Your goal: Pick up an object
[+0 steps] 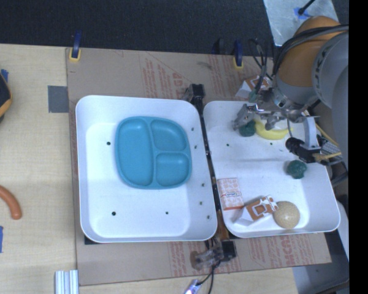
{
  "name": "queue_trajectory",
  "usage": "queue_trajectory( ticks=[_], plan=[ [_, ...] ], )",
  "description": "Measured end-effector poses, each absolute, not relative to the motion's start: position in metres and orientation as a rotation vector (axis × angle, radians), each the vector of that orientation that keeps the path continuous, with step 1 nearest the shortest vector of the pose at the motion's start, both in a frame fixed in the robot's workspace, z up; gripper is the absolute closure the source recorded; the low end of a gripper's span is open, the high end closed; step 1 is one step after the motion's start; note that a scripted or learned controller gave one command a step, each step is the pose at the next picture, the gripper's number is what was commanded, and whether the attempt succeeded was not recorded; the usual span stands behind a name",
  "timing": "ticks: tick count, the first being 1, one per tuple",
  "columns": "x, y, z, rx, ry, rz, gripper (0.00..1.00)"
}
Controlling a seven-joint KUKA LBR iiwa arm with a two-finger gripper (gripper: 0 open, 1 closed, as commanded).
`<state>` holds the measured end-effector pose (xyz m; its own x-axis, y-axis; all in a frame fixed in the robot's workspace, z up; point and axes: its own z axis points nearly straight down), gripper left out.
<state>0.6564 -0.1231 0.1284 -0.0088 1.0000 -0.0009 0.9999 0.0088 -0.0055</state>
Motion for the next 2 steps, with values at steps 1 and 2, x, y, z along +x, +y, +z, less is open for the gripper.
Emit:
queue_trajectory(
  ticks=[1,2],
  plan=[
    [0.6564,-0.1231,0.1284,-2.209,-2.229,0.007,0.0],
    [0.6564,-0.1231,0.1284,-2.209,-2.229,0.007,0.0]
  ],
)
